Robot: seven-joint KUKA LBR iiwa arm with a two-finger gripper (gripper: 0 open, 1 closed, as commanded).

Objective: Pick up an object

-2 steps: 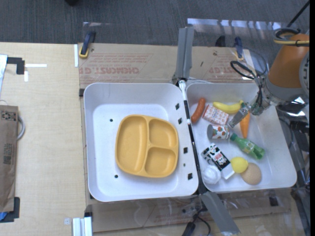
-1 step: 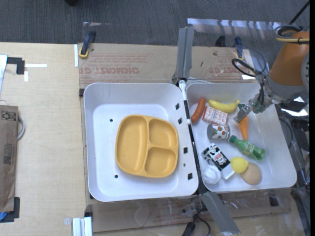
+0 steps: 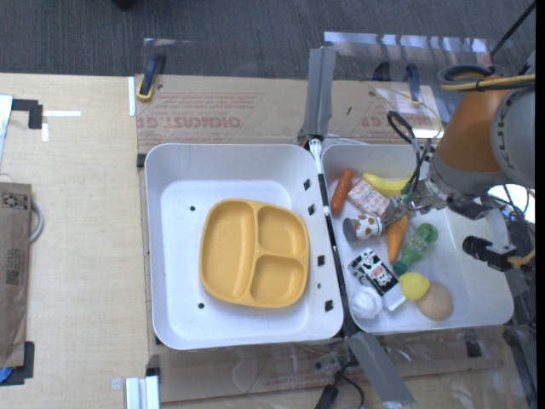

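- One camera view, pincer [image 3: 407, 204] low in the right bin [image 3: 477, 262], at the top of the toy pile.
- Can't tell pincer state: tips are buried in cables and clutter, so no claim of a hold on anything.
- Candidate targets: orange carrot [image 3: 396, 237] just below the tips, yellow banana [image 3: 385, 184] just up-left, pink-white box [image 3: 368, 197] to the left. Which one the tips touch, if any, is unclear.
- Further out from the pincer: second carrot [image 3: 341, 191] far left at the bin wall, green bottle [image 3: 417, 244] just below-right, small patterned cup [image 3: 364, 226] below-left, cow-print block [image 3: 373, 271], yellow lemon [image 3: 414, 285], tan egg [image 3: 435, 302] and white ball [image 3: 365, 303] well below.
- To do it well: my call is the carrot, since it's closest. Centre over its middle, straddle the short axis, and keep clear of the bottle beside it. Lift straight up and slowly; the tapered body may slip.
- Risk: tight packing, neighbours may get dragged along.
- Arm pose: the arm enters from the right, its orange band [image 3: 473, 135] above the bin's top-right corner and the wrist angled down-left into the bin.
- Left bin [image 3: 170, 228] with yellow divided plate [image 3: 254, 252] is well to the left, not involved.
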